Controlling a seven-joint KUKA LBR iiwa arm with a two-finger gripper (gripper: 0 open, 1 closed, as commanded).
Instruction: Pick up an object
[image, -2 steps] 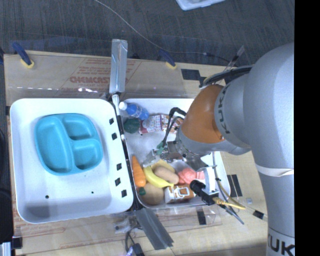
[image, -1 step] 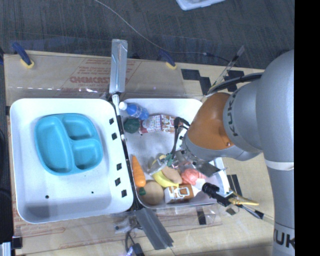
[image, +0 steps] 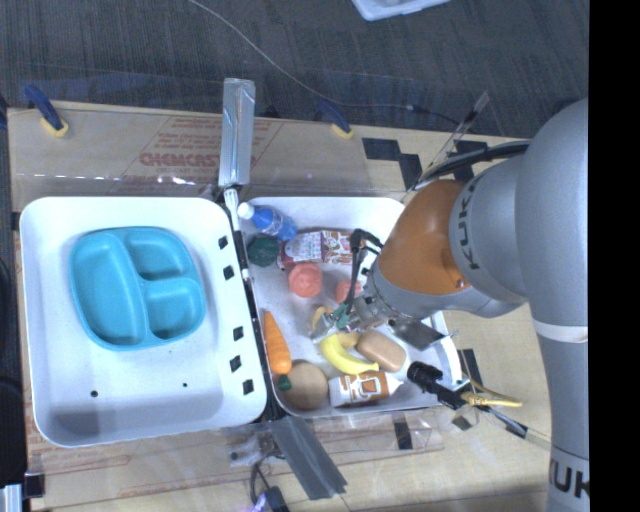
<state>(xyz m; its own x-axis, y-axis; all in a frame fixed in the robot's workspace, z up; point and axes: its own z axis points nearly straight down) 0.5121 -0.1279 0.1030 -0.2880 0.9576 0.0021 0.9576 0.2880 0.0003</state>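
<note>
The arm reaches in over the right bin, its orange band hanging above that bin's right half. The end effector sits low among the clutter near the bin's middle; whether it is apart, together, or clamped on anything cannot be told, since the wrist hides it.

Taking the banana as landmark: the end effector is just above it, and a tan bread roll touches its right side. Below the banana lies a brown sauce bottle on its side, along the bin's near rim, with a round potato just left of the bottle. Left of the banana a carrot lies along the bin's left wall. Above the banana sits a red tomato, then a small printed carton, a dark green ball, and a blue-capped bottle near the far left corner. These crowd the bin's left and middle, leaving little open floor.

The left bin, well left of the banana, bears a teal divided tray in its upper half, with bare white floor below the tray.
</note>
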